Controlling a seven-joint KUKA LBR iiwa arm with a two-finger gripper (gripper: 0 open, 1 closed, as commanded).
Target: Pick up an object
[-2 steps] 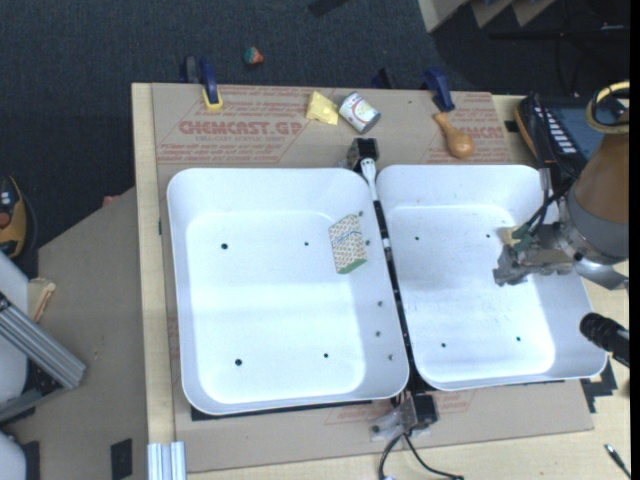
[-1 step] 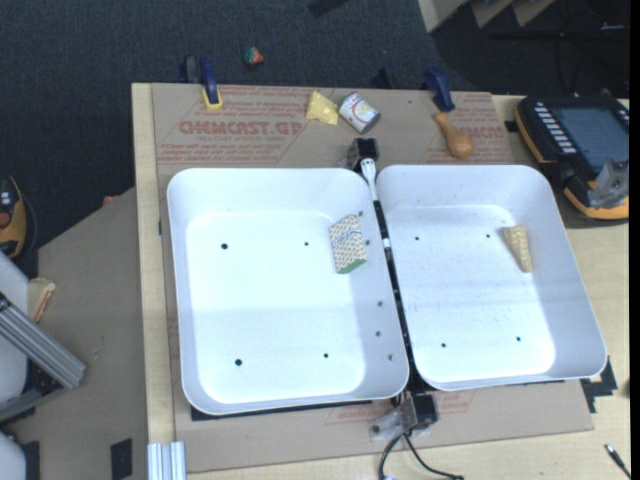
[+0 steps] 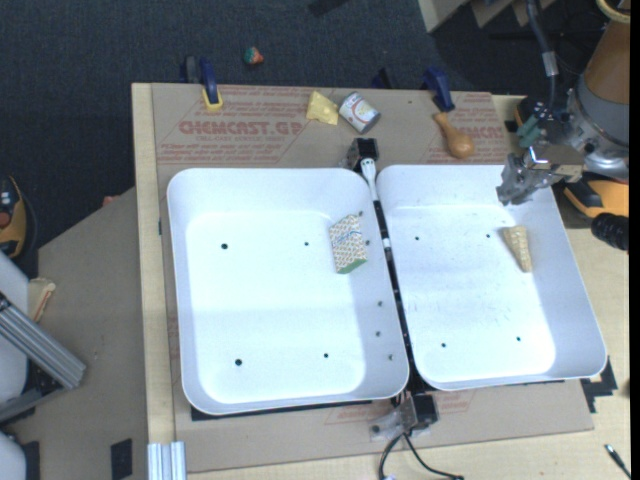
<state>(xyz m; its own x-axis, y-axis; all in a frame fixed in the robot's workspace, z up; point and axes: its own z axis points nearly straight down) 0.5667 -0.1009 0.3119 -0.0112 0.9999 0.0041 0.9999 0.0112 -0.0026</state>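
Right bin (image 3: 560, 358), near to far: a tan cone-shaped piece (image 3: 517, 245) lies on the floor by the far right wall, long axis running near-to-far, narrow tip toward the near edge. Just beyond it, over the bin's far right corner, hangs the gripper (image 3: 516, 187); nothing is seen in its grasp, and whether it stands open cannot be told. The cone thus lies nearward of the gripper and below it. A patterned packet (image 3: 347, 242) rests in the left bin (image 3: 200, 298), well apart.

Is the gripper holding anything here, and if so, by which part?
Nothing shows between the fingers of the gripper. It is over the right bin's far corner, apart from the cone.
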